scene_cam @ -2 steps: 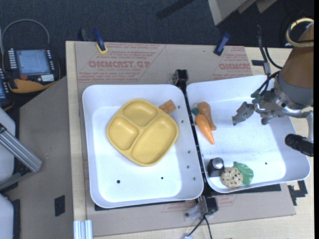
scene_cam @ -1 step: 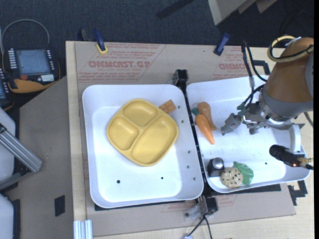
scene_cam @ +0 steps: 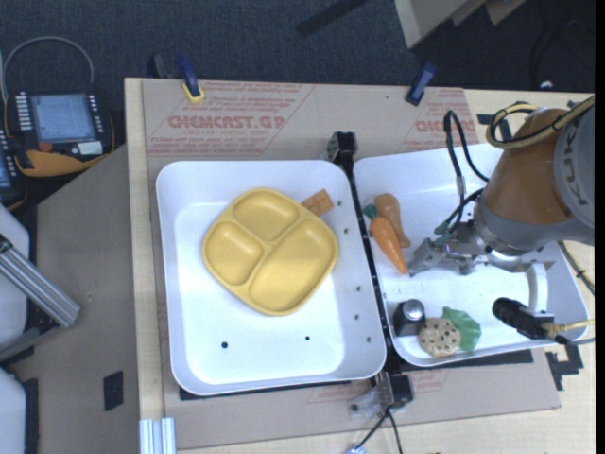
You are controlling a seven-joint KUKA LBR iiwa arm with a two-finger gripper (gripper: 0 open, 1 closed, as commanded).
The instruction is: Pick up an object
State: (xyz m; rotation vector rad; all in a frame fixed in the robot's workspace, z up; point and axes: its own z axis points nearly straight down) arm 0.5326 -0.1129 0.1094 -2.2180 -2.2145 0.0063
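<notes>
Cookie (scene_cam: 438, 336), green leafy piece (scene_cam: 464, 327) and a small dark round item (scene_cam: 409, 314) lie close together at the near edge of the right bin (scene_cam: 427, 173); beyond them the carrot (scene_cam: 389, 242) lies against the divider, with a tan piece (scene_cam: 388, 208) just behind it. The tool (scene_cam: 427, 257) sits low in the right bin, just beside the carrot's near end; whether it is spread or closed I cannot tell, and nothing shows in its grasp. The carrot looks the likeliest target. A good grasp would straddle it across its width, away from the bin wall, then lift straight. Farther off, the left bin (scene_cam: 180, 253) holds a yellow divided plate (scene_cam: 271, 251).
</notes>
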